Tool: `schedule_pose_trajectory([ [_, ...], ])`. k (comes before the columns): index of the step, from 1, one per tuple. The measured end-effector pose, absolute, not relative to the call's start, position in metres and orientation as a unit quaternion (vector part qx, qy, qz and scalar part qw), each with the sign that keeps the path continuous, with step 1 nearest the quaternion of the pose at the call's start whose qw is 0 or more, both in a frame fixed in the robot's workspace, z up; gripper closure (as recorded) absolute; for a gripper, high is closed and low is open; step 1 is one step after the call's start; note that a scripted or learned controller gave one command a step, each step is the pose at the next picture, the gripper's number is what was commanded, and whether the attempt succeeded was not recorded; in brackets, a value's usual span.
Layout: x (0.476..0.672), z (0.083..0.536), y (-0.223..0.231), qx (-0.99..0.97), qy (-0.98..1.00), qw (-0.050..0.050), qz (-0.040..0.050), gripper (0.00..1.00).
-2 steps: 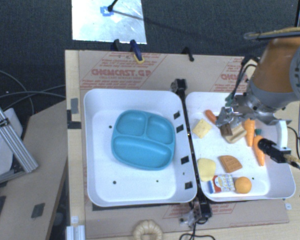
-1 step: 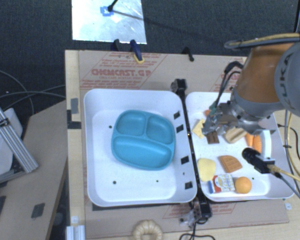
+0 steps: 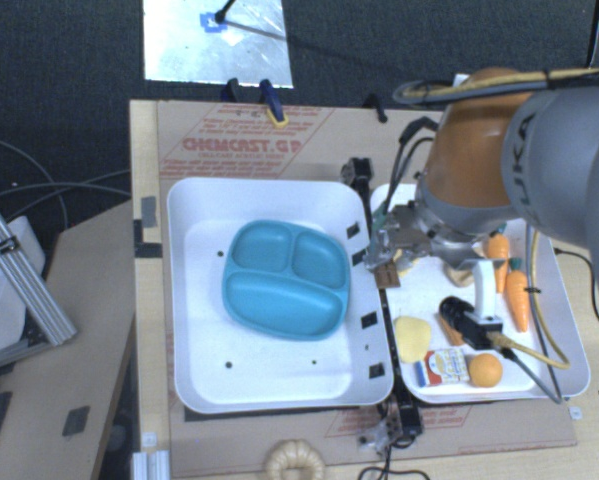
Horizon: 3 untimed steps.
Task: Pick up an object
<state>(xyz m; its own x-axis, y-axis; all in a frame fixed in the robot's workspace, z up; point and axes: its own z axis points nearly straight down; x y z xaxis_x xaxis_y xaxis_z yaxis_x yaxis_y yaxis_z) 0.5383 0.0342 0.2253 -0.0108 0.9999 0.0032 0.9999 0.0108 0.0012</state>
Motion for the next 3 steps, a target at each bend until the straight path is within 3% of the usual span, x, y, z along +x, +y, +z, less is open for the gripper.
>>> schedule_pose_trajectory([
  [1,0.523,0.235,0.085,-0.703,-0.711,0.001,-0.0014,1.0],
  [2,0.517,0.215,0.107,-0.705,-0.71,0.001,0.0003,1.0],
  [3,0.513,0.215,0.102,-0.707,-0.708,0.0,-0.0001,1.0],
])
